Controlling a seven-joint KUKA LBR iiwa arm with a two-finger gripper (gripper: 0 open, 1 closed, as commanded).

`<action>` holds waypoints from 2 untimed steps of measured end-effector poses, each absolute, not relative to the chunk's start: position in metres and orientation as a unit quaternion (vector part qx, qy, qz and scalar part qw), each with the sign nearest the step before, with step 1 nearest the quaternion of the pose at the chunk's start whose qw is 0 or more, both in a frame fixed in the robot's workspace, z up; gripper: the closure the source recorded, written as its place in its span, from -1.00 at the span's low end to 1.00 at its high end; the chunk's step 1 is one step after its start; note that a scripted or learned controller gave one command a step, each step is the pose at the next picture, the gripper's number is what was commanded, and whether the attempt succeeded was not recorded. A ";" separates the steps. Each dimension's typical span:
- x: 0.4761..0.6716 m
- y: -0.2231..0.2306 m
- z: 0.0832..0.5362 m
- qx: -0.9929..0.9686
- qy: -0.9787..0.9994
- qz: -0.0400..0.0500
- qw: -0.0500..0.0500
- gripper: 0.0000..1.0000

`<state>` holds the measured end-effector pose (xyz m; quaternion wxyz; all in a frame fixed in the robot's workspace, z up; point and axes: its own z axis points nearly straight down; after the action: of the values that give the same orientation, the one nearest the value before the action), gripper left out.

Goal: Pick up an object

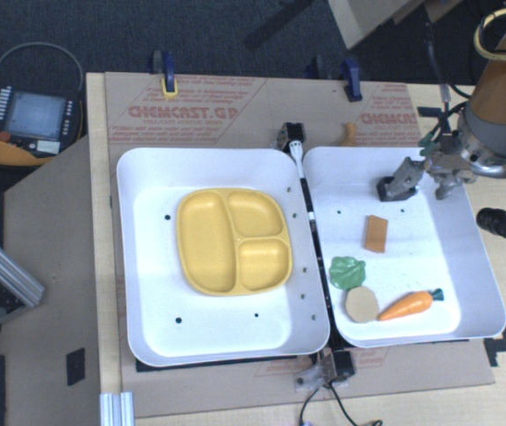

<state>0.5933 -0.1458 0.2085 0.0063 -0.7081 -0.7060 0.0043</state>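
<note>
Carrot low; gripper hangs over right bin.

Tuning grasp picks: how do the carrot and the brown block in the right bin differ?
The carrot is orange with a green tip, long and tapered; the brown block is plain brown and boxy. The carrot lies near the front edge, touching the tan disc; the brown block stands alone mid-bin, closer to the gripper. Both lie in the right bin.
</note>
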 end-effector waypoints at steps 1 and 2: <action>0.596 -0.145 0.216 -0.707 -0.707 0.000 0.001 -1.00; 0.600 -0.138 0.155 -0.707 -0.708 0.002 0.003 -1.00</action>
<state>0.5998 -0.1385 0.1554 0.0033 -0.7066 -0.7076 0.0018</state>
